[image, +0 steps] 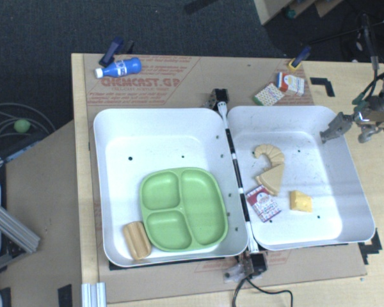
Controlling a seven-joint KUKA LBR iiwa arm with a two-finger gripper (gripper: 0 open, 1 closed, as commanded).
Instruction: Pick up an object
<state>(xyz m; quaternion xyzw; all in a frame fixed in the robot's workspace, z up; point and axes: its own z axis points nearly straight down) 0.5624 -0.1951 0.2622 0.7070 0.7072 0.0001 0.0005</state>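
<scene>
The right bin [345, 190] holds a curved tan croissant toy [269, 152], a tan wedge [271, 180], a yellow cheese block [301, 201] and a red-and-white packet [264, 205]. In the left bin [115, 146] lie a green divided plate [182, 208] and a tan bread piece [136, 240]. My gripper [349, 121] hangs at the view's right edge, over the far right corner of the right bin. It is well away from all the objects, with nothing seen in it.
On the bench behind the bins lie a blue-and-white tube [118, 68] at the left and small printed packets [279, 89] near the right bin's far rim. A black clamp [219, 98] sits at the seam between the bins.
</scene>
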